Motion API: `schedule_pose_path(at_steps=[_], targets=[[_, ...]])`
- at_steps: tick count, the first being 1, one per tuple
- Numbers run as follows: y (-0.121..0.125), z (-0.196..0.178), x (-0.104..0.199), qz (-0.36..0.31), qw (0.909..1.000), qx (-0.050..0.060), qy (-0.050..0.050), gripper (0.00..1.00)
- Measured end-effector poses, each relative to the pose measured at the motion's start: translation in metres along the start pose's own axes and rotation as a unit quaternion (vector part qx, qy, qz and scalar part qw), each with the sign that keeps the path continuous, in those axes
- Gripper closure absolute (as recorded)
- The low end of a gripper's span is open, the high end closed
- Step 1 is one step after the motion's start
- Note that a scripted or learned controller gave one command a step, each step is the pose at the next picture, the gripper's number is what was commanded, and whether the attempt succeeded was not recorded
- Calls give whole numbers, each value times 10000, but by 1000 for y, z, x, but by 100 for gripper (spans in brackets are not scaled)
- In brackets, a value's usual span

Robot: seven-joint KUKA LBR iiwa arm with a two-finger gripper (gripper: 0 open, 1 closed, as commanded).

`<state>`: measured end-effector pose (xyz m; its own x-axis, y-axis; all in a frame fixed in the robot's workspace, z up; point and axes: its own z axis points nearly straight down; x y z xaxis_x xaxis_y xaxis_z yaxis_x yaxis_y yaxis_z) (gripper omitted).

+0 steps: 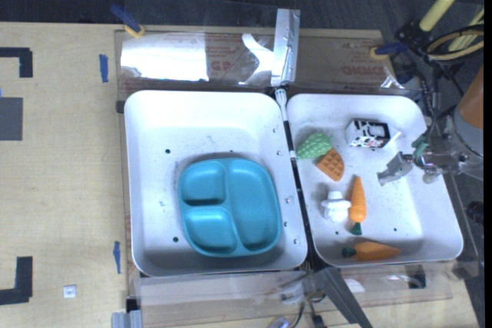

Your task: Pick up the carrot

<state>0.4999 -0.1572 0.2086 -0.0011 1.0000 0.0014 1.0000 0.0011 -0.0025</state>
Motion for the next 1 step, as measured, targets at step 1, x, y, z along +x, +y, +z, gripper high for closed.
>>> schedule_pose_path(at_steps=[1], targets=[[9,118,56,-644,9979,-36,-12,0]])
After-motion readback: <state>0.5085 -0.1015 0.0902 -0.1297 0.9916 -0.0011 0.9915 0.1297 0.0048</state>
